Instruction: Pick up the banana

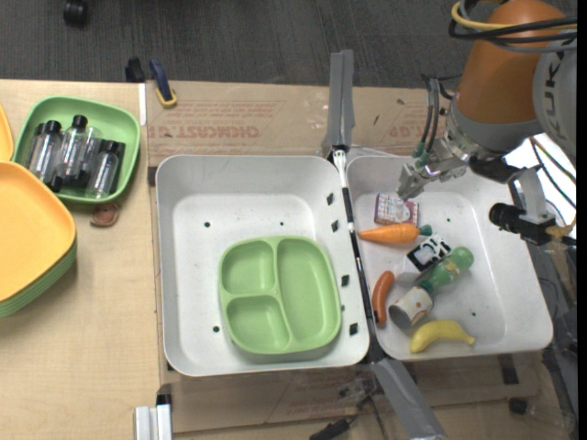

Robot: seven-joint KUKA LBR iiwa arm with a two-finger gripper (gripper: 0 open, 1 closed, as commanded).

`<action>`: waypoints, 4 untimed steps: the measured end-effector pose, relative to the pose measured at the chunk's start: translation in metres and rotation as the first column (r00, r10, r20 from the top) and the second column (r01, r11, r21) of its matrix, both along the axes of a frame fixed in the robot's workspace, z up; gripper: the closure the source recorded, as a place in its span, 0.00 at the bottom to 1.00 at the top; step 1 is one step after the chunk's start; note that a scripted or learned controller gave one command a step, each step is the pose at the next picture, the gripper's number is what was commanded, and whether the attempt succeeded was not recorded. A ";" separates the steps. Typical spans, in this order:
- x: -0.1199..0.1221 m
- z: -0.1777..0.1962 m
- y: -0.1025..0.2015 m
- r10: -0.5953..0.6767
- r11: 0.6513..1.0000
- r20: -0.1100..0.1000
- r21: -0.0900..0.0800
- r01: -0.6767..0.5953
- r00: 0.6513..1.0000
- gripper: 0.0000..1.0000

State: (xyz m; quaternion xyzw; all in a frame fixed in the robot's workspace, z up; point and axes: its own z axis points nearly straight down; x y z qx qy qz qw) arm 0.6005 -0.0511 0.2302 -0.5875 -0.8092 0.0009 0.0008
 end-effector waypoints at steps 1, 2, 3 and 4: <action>-0.007 -0.023 -0.043 0.000 1.000 0.000 0.000 0.000 1.000 1.00; -0.023 -0.004 -0.079 -0.357 0.934 0.002 -0.001 0.357 0.934 1.00; -0.004 -0.040 0.003 -0.130 0.992 -0.001 0.000 0.130 0.992 1.00; -0.011 0.012 -0.029 -0.683 0.730 0.002 -0.003 0.683 0.730 1.00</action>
